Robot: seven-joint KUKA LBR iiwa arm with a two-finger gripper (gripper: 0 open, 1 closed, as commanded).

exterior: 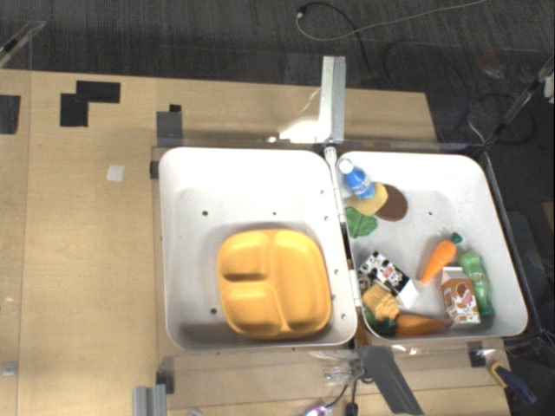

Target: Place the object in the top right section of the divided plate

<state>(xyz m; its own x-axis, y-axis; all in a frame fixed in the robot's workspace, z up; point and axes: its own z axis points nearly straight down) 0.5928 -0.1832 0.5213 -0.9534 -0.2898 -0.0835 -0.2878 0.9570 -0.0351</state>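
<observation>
Left bin (186,189): yellow divided plate (274,282). Right bin (486,189): toy food.

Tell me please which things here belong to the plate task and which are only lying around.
For the job:
- divided plate, yellow, in the left bin
- toy carrot, one possible object to place

Lying about:
- water bottle
- green bottle
- small carton
- black-and-white patterned toy
</observation>
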